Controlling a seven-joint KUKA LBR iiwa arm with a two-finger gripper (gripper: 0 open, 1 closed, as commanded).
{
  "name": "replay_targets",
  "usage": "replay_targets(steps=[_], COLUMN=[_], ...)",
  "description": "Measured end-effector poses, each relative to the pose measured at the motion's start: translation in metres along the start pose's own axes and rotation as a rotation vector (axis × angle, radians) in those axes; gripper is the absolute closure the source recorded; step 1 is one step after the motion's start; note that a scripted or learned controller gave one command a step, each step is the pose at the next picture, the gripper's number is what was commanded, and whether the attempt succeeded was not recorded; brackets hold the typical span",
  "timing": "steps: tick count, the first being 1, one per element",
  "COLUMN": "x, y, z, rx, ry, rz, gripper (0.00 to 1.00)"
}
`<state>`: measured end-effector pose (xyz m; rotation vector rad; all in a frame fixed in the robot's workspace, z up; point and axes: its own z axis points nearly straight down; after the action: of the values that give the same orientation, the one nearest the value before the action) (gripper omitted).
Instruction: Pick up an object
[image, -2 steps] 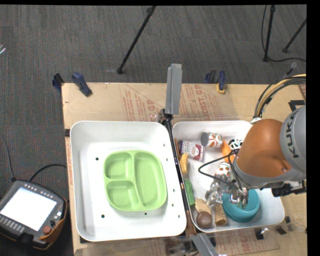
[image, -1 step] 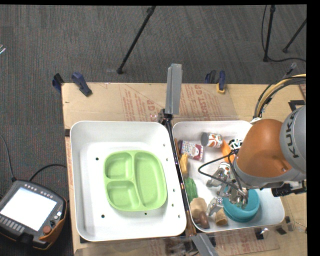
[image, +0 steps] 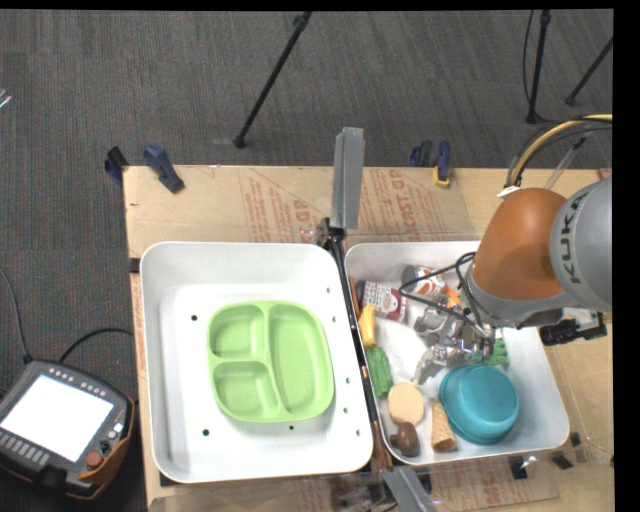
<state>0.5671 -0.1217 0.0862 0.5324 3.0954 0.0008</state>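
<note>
Clearly nothing is lifted yet: the gripper (image: 440, 350) hangs low in the right bin (image: 552, 400), over clutter beside the teal bowl (image: 481, 402); whether it grips anything, I cannot tell.

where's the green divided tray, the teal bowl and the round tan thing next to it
green divided tray (image: 270, 360), camera view, on the ridge between its compartments
teal bowl (image: 481, 401), camera view, on the middle of its upturned base
round tan thing (image: 406, 403), camera view, on its top face

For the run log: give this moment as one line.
arm over right bin | tool low beside teal bowl | grasp unconfirmed
</note>
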Motion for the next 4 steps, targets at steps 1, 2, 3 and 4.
replay_targets(steps=[1, 2, 3, 4], x=[0.081, 0.005, 0.06, -0.041], y=[-0.045, -0.017, -0.06, -0.078], z=[0.001, 0.001, 0.002, 0.0], rx=[-0.001, -0.003, -0.001, 0.0], ry=[0.005, 0.006, 0.008, 0.001], rz=[0.12, -0.021, 0.156, 0.225], gripper=[0.0, 0.0, 0.0, 0.0])
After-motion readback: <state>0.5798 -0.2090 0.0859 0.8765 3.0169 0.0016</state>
